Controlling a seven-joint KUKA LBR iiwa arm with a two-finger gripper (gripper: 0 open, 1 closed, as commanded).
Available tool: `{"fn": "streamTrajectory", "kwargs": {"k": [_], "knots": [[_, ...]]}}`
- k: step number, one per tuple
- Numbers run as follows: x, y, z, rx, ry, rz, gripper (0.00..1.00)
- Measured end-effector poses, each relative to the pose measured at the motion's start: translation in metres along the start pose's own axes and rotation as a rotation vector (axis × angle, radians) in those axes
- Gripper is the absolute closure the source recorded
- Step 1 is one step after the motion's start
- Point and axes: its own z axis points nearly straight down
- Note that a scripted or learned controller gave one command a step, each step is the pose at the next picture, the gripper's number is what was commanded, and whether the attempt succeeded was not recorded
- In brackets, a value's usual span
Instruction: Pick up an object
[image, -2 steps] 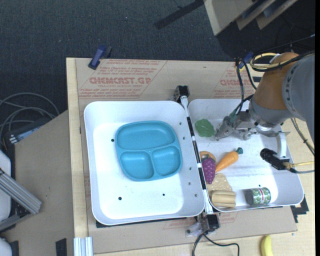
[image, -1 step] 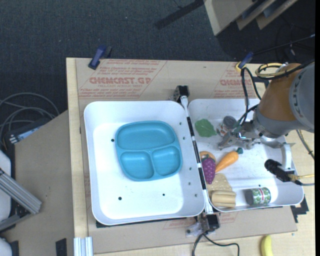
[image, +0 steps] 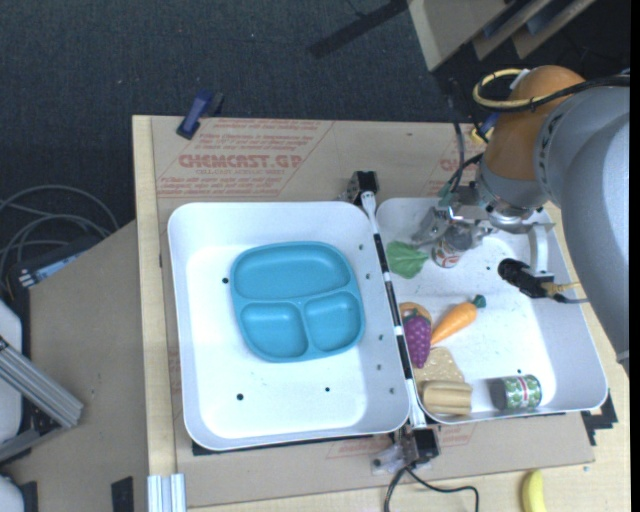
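My gripper (image: 452, 230) hangs over the back left part of the right bin (image: 570, 345). Directly under it stands a small red-and-white can (image: 446, 257), partly hidden by the gripper. A green leafy toy (image: 405, 260) lies just left of the can. Further forward are an orange carrot (image: 455, 320), a purple grape bunch (image: 417, 341), a tan cracker (image: 446, 366) and a bread-like piece (image: 447, 398). A green-labelled can (image: 516, 392) lies on its side near the front right.
The left bin (image: 200, 360) holds a blue divided plate (image: 297, 300). A black part (image: 520, 274) juts from the arm over the right bin. A blue clip (image: 199, 113) lies behind the bench and a yellow object (image: 533, 491) in front.
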Motion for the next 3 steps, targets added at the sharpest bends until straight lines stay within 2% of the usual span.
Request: {"fn": "streamTrajectory", "kwargs": {"k": [2,3], "knots": [[-0.062,-0.001,0.000,-0.001,-0.003,0.002,0.00],[-0.061,0.001,-0.011,-0.006,-0.005,0.001,1.00]]}}
